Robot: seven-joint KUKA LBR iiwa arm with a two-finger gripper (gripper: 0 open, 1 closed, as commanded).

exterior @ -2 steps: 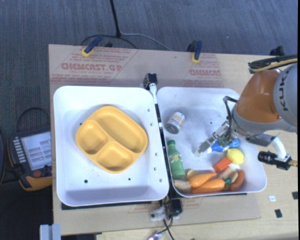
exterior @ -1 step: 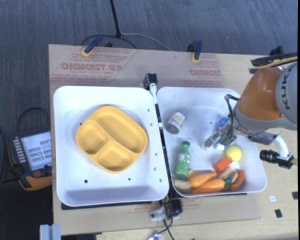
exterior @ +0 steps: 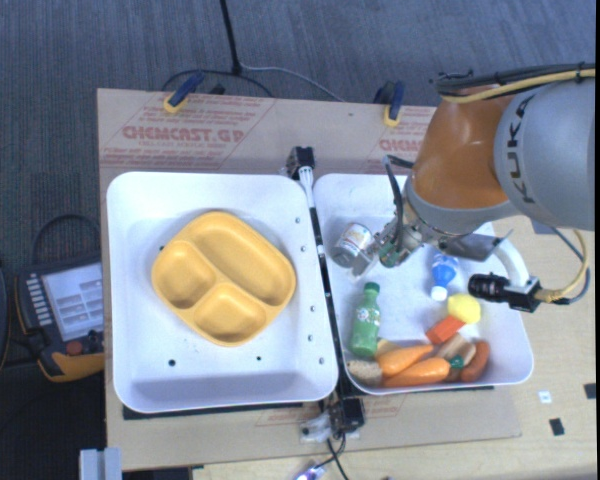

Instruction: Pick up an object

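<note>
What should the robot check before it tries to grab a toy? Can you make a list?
1. Gripper is over the right bin: ok.
2. Something is close to it: ok, the silver can lies just beside it.
3. Fingers open wide enough: cannot tell.
4. Nothing already caught in the fingers: cannot tell.
5. Green bottle is out of the way: ok, it lies nearer the front.
6. Yellow plate sits in the left bin, away from the arm: ok.
</note>
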